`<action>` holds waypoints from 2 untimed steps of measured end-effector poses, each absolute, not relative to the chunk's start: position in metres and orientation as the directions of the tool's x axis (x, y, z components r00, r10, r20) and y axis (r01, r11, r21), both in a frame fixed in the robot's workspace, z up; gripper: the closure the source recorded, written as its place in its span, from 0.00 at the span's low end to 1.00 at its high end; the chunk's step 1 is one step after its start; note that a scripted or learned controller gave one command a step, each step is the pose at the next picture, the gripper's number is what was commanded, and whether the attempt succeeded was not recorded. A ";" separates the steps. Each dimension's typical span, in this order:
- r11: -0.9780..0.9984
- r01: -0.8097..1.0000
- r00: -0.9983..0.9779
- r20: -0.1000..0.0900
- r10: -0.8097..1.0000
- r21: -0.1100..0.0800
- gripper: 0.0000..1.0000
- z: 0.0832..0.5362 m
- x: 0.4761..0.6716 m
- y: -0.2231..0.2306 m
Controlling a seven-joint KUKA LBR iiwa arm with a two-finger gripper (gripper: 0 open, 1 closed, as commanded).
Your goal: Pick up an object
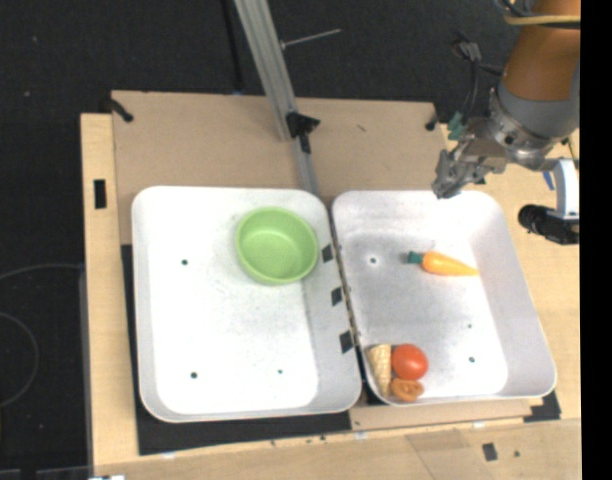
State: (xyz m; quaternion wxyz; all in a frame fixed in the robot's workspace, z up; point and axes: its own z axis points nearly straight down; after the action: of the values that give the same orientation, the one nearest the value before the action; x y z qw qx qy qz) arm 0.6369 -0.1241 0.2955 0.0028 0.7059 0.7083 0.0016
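Above the right bin's [506, 268] one-o'clock corner our hand [448, 184] hovers, its opening hard to tell; we are approaching, and next must descend toward the carrot [448, 263] at seven o'clock.

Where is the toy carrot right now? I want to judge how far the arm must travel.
The carrot lies in the right bin, in its upper middle, apart from the tomato in the near corner.
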 end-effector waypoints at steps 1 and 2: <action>0.006 1.000 -0.006 0.000 1.000 0.001 1.00 0.295 0.626 -0.077; 0.006 1.000 -0.006 0.000 1.000 -0.001 1.00 0.274 0.621 -0.031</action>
State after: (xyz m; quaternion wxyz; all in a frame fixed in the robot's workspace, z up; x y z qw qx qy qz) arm 0.6211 -0.0314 0.2736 -0.0005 0.7050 0.7092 -0.0002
